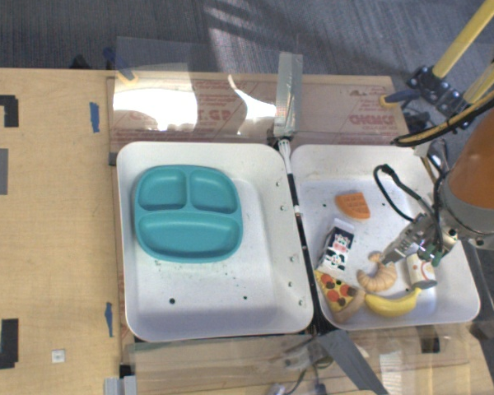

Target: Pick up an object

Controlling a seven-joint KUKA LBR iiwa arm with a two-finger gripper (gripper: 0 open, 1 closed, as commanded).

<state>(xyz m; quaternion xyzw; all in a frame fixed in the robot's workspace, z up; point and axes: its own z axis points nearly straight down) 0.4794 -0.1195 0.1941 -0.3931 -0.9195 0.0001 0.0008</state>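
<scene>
Croissant (379, 277) in right bin (465, 303), lower half, just left of and below gripper (405, 249); gripper tip close over its upper right end, contact not discernible. Long axis runs roughly left-right, slightly curved. Finger state: cannot tell, tip too small and cluttered. Banana (393, 304) touching croissant from below; pizza slice toy (339, 293) just left; black-and-white carton (338, 249) upper left; orange piece (353, 206) farther up. Surface: smooth white bin floor. Room: tight, neighbours crowd likely target; short descent judged sufficient.
</scene>
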